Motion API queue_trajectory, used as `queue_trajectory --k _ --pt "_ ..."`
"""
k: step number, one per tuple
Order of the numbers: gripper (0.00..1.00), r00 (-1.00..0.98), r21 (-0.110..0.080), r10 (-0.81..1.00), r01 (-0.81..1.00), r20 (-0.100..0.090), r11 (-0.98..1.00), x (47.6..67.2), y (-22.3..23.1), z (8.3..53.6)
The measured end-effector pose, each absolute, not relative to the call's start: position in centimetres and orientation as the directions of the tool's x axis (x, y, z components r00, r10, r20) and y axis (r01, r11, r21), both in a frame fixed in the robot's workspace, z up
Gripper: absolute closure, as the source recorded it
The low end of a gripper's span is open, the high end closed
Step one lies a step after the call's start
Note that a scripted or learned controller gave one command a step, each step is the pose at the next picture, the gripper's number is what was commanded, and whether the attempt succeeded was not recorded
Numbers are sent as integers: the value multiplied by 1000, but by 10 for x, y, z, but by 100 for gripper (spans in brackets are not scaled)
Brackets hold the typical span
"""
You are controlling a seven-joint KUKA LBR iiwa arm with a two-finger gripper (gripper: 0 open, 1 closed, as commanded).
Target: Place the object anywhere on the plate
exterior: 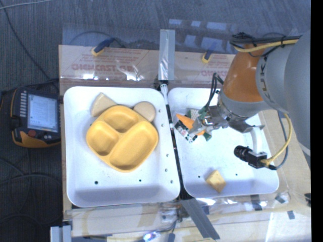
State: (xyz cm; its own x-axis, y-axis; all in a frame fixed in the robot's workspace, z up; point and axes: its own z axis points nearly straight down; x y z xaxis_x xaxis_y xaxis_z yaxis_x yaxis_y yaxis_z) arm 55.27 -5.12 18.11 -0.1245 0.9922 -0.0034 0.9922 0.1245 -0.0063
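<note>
sitting on a bench over dark grey carpet (30, 39), two white bins (75, 195), yellow plate (122, 137) in the left bin, gripper (194, 129) over the right bin, finger state unclear, handheld screen unit (36, 116) on the floor

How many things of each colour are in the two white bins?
Yellow: 2, the divided plate and a small block.
Tan: 2, a wedge piece and a round piece, both beside the plate.
Orange: 1, a small piece by the end effector.
Total: 5.
</note>
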Motion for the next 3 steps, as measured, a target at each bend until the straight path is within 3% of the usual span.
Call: queue_trajectory --k 1,2,3 --pt "100 -159 -6 987 987 -1 159 545 13 187" --pt "100 -146 -6 989 989 -2 146 553 95 206" --pt "0 -145 -6 989 989 -3 145 553 95 206"
